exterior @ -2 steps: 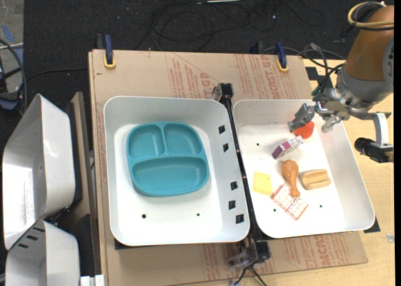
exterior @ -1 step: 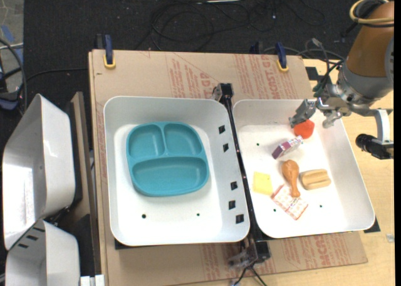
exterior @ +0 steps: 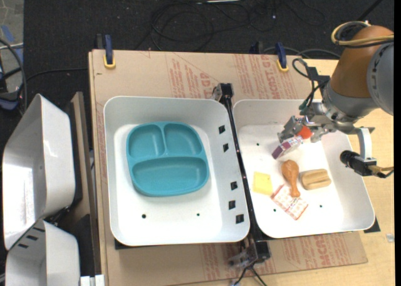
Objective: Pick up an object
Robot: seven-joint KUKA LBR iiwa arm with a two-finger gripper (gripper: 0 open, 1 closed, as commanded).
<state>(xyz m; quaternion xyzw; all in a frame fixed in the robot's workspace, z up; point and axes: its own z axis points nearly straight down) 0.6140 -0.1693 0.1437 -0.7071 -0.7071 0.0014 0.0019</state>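
Camera view: pincer (exterior: 292,138) above right bin (exterior: 357,212).

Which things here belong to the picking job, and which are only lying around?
For the job: gripper over the right bin; chicken drumstick, bread roll, yellow cheese piece, red-patterned packet.

Lying about: teal divided plate in the left bin, cables on the floor.

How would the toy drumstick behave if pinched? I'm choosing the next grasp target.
The drumstick looks like smooth moulded plastic, so probably stiff, light and somewhat slippery. Its rounded, tapering shape may let it roll or squirt out of the gripper. It lies close beside the bread piece, which may get nudged.
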